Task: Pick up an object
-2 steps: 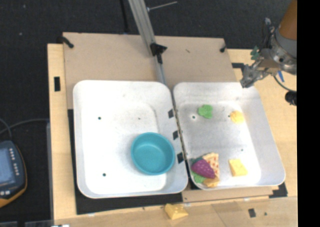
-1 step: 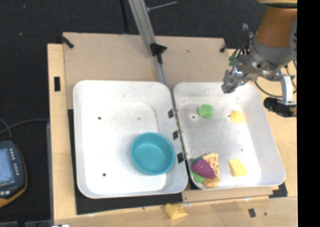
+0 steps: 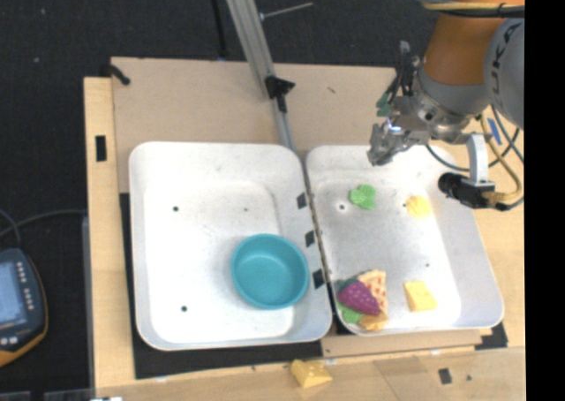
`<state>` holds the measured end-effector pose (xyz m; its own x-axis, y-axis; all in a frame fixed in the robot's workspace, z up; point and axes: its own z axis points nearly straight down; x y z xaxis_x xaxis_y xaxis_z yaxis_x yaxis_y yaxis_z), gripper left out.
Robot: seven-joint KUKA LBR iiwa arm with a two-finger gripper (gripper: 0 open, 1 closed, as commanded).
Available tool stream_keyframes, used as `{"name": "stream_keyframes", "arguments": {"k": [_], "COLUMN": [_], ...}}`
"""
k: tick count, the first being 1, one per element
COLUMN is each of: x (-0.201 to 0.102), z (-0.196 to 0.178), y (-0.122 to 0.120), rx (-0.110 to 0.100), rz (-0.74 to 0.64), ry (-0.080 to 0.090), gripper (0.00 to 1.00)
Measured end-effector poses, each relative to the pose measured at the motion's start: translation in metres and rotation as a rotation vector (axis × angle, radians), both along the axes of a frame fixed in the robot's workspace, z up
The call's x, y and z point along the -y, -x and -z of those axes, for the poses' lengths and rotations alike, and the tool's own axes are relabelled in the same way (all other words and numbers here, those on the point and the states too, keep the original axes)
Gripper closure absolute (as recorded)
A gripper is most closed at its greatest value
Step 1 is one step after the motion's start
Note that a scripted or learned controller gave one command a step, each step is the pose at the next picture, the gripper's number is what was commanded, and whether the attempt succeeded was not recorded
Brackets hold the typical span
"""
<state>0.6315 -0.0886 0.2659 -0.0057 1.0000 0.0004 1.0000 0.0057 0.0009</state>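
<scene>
Jaws point(image 3: 381, 150) state unclear, above right bin's point(image 3: 459, 240) far edge, green piece point(image 3: 362, 197) nearby

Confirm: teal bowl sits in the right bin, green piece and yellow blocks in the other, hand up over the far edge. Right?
Not quite. The camera view shows the teal bowl in the left bin, not the right one. The green piece and yellow blocks lie in the right bin, and the hand hangs over that bin's far edge.
</scene>
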Motion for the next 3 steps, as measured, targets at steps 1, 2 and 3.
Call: {"name": "stream_keyframes", "arguments": {"k": [1,2,3], "x": [-0.055,-0.108,-0.155], "z": [-0.005,0.007,0.013], "y": [0.007,0.024,0.017], "rx": [0.0,-0.001,0.0], "rz": [-0.002,-0.001,0.003], "ry": [-0.001,0.0,0.0], "gripper": [1.0,1.0,1.0]}}
